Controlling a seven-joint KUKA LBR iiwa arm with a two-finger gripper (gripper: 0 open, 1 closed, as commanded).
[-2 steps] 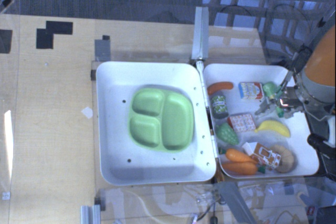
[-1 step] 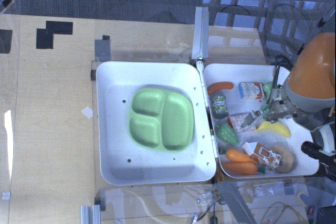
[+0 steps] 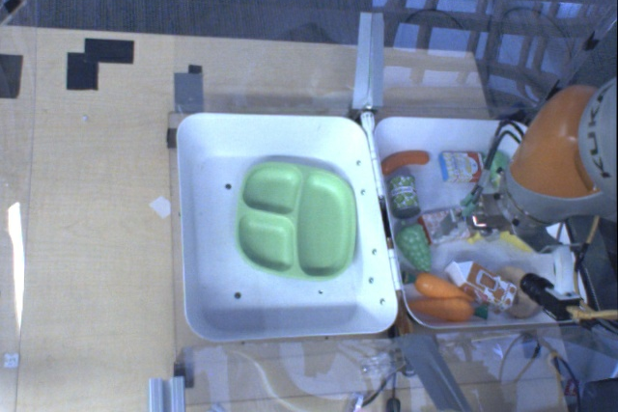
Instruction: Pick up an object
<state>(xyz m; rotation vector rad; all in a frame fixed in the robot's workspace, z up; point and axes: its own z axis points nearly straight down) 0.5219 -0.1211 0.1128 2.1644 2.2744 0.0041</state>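
Orange carrot, right bin's near edge

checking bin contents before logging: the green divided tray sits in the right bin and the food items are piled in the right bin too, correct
Not quite. The camera view shows the green divided tray in the left bin, by itself. The food items, such as the carrot, are piled in the right bin, as you said.

The right shallow white bin holds a clutter of small things: a red sausage near its back-left corner, a dark can, a green bumpy vegetable, and two orange carrots lying along the front edge.
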